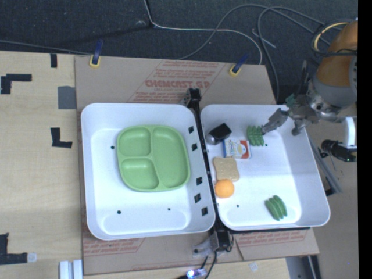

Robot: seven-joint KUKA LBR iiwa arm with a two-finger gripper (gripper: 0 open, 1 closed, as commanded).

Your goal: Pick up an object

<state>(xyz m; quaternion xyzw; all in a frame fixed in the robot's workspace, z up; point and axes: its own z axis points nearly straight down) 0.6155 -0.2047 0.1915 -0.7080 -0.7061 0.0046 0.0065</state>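
Diagonally up-left: long green pod [276, 207]

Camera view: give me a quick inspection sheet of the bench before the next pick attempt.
Surface: two white bins, left bin and right bin, on cardboard.
Job's things: right bin holds a black item, green block, small carton, tan sponge, orange ball, green pod.
Clutter: green divided plate in the left bin.
Gripper: gripper over the right bin's far right corner, beside the green block; nothing seen between its fingers.
Cables: thin wires on the dark mat behind.
Surroundings: two clamps on the cardboard's far edge.
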